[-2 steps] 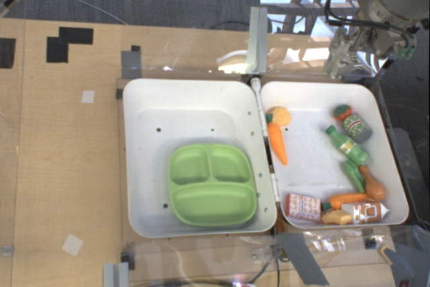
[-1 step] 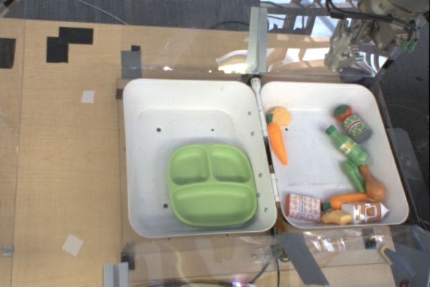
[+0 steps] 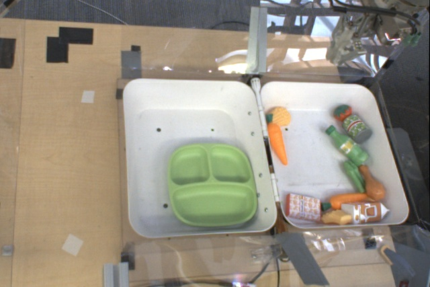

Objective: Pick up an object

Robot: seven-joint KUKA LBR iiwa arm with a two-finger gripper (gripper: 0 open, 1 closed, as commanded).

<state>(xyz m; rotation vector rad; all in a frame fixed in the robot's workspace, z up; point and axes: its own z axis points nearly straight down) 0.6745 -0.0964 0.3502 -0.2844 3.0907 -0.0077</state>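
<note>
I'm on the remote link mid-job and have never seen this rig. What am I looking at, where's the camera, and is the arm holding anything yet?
One fixed camera looks down at a slant on a wooden bench with two shallow white bins. The left bin holds a green divided plate. The right bin holds toy food: a carrot by the left wall, a small jar, a green bottle, a drumstick, and along the near wall a red and white carton and a white bottle. The robot arm comes in at the top right; its gripper hangs beyond the right bin's far edge, above the bench. Nothing is visibly held.
</note>
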